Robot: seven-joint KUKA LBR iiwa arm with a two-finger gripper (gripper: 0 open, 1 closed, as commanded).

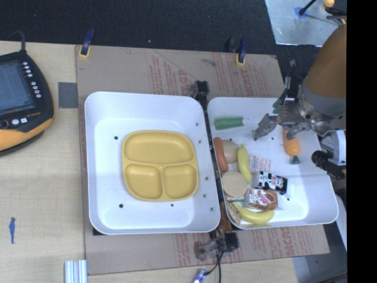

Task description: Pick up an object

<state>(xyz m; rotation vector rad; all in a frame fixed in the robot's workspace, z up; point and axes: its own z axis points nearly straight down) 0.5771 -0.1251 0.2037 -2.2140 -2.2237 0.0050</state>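
Hand [272,122] hovers with fingers spread, holding nothing, between the green block [228,122] and carrot [292,147]; I'd center over one, then drop straight.

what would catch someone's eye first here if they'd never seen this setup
Probably the yellow three-compartment tray, alone in the middle of the left bin. Next, the heap of toy food along the right bin's left side, with a banana at the near edge. The gripper hangs over that bin's far part, beside a green piece.
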